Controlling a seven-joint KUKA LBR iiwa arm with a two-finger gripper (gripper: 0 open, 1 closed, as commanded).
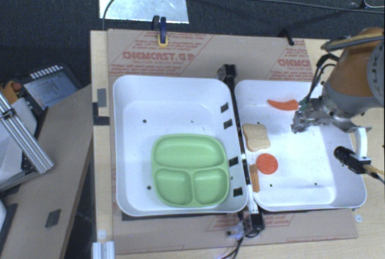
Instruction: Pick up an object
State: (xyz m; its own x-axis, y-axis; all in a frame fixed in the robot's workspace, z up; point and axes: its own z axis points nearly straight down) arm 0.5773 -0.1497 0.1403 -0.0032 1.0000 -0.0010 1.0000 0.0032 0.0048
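Two shallow white bins sit side by side on the bench; we list their contents from left to right.

Left bin: one green divided plate with three compartments, lying flat toward the near right part of the bin. We see nothing resting in its compartments.

Right bin: four small items, all in its left half.
- One orange, elongated curved piece near the far wall, lying flat.
- One tan slice shaped like bread close to the left wall, roughly midway along it.
- One round red-orange disc just nearer the camera than the bread slice, apart from it.
- One narrow tan stick along the left wall, just beside the disc on its left.

Arm: grey with an orange band, reaching in from the right. We place its gripper over the right bin, just to the right of and slightly nearer than the orange curved piece, and well to the right of the bread slice. We see no item between its fingers; whether the pincer is spread or pressed together we cannot tell from this slant.

Surround: the bins rest on a brown cardboard sheet printed with red lettering, with a blue and yellow clamp on its far edge.
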